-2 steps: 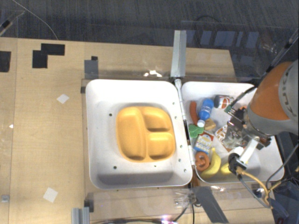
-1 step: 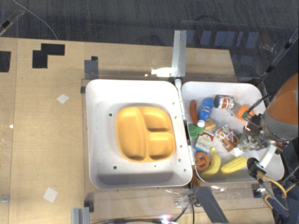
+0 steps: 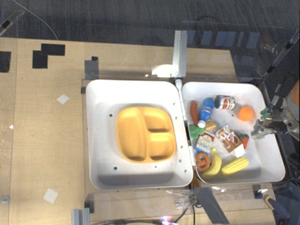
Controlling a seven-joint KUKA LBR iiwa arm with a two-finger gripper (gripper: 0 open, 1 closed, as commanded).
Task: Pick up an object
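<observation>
A pale wooden bench top (image 3: 42,139) spreads well to the left of the claw (image 3: 260,124), marked with black angular patches (image 3: 47,54) and 2 small pale squares (image 3: 63,99). Beyond it, dark ribbed carpet (image 3: 117,8) runs along the far side. A grey metal post (image 3: 180,53) stands up-left of the claw.

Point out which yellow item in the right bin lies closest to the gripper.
The corn cob, near the bin's front edge. It lies closer to the gripper than the banana, which curves just to its left beside the pretzel.
</observation>
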